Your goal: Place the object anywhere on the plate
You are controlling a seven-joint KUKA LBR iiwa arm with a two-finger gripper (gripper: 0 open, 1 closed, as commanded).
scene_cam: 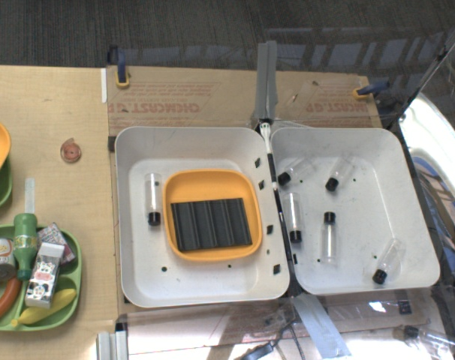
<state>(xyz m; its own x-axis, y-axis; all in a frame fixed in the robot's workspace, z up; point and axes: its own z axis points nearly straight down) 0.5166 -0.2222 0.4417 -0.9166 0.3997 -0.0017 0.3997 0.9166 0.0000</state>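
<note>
right edge: pale glossy curved shape point(432, 130), washed out by glare, cannot tell if it is robot body | blue cables point(440, 190) just below it, thin, bundled | markings, screws: too blurred to tell

I see two white bins side by side on the surface. The left bin point(130, 223) holds an orange plate point(211, 214) with a dark ribbed pad point(212, 225) on it, and one vial point(152, 198) lies just beside the plate. The right bin point(408, 201) holds five scattered vials point(329, 235), each with a black cap. A green tray point(66, 302) of toy food sits far left.
</note>
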